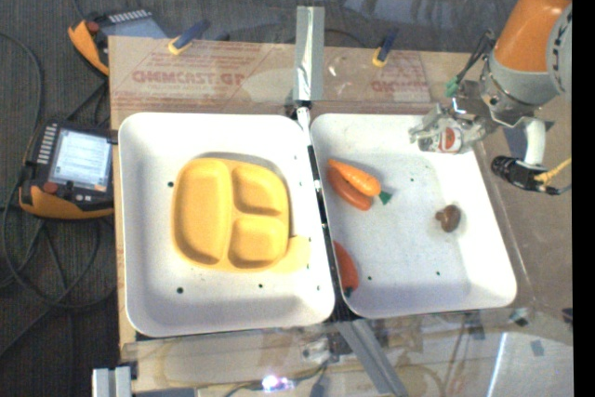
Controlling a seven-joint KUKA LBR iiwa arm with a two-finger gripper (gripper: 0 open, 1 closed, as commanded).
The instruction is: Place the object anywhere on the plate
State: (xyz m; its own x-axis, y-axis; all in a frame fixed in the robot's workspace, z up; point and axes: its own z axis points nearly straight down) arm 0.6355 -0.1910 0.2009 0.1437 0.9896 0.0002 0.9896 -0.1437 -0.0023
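Near edge of right bin (483,293): orange piece (346,267) at 7 o'clock. Carrot (354,183) lay at 9, long axis 10-to-4. Gripper (444,133) hung at 12; its opening couldn't be told. Plate (232,211) sat at 9 from carrot.

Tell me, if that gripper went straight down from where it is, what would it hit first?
Probably the bare white floor of the right bin, near its back corner. The gripper hangs there, apart from the carrot, though depth is uncertain.

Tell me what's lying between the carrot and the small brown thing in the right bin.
Nothing: in the camera view, the stretch between the carrot and the small brown object is bare white floor of the right bin.
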